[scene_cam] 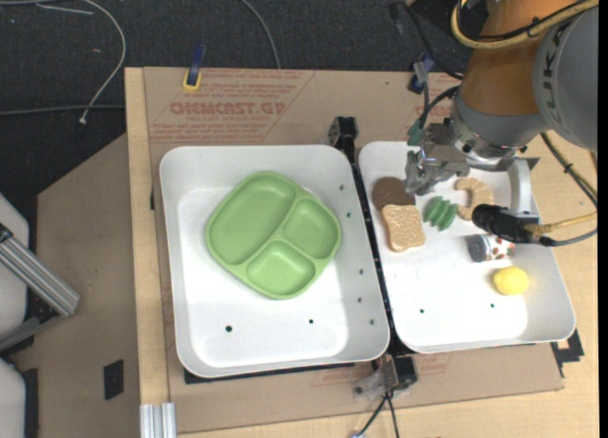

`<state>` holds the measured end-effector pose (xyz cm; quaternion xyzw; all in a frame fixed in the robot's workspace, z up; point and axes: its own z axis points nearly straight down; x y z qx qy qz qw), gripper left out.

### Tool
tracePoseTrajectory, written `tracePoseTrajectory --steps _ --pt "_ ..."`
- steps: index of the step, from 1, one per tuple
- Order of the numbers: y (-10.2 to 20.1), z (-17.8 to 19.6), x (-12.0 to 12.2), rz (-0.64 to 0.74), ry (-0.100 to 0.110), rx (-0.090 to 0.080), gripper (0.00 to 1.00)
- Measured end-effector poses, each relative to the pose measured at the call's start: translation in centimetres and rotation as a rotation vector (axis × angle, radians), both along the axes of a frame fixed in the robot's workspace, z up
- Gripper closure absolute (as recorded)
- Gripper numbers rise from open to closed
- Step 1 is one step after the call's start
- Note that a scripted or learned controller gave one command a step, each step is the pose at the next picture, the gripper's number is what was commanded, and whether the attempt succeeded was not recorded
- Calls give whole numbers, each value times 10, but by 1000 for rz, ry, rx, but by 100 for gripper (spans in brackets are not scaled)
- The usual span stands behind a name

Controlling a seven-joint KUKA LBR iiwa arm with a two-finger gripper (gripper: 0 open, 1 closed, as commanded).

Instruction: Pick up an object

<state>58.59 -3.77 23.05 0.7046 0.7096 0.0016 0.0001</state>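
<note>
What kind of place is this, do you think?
Probably a robotics lab bench for grasping trials: an arm's end effector over two white bins, toy food like a bread slice and lemon, and loose cables on dark carpet.

two white bins (pixel 190 265), one green plate (pixel 274 234)

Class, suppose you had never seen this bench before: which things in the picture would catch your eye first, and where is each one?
The bright green divided plate stands out, lying alone in the left bin. Next comes the big grey arm with its orange band, reaching in from the right with its hand low over the right bin. There a yellow ball sits near the right edge, with a tan slice of toast by the left wall.
</note>
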Motion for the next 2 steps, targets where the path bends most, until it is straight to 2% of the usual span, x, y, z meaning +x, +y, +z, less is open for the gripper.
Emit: tracePoseTrajectory --steps 1,2 --pt "57 -10 -3 -2 6 0 100" --pt "115 0 -3 0 2 0 100"
